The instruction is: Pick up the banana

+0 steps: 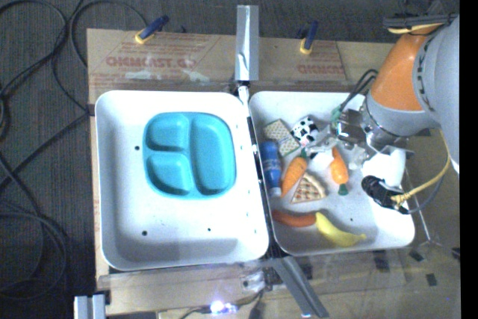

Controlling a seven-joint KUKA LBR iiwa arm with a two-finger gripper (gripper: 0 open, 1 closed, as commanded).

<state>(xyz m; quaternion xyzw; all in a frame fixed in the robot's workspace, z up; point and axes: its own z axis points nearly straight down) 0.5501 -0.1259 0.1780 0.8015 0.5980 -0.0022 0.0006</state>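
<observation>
Looking down on a bench (pixel 112 67) topped with brown cardboard, printed in faded red and pinned at its far edge by two blue-and-yellow clamps (pixel 151 28). Dark carpet all around, with black and white cables (pixel 45 11) looping over it. Two white bins sit side by side, a metal bar (pixel 246 45) standing at the seam between them. The left bin (pixel 119 220) carries a blue divided tray (pixel 190 153). The right bin (pixel 388 228) is crowded: the banana (pixel 337 231) lies near its front edge, just beside a red sausage (pixel 294 218), with a waffle slice (pixel 306 190), carrots (pixel 293 173), a blue bottle (pixel 270 163), a cracker (pixel 276 131) and a black-and-white ball (pixel 302 129) behind.

The arm (pixel 407 78) leans in from the right, partly cut off by the frame, and its end effector (pixel 337 142) sits low over the bin's middle, well apart from the banana. That cluster of metal and cabling is a tangle; whether it is released or clenched, I cannot tell.
</observation>
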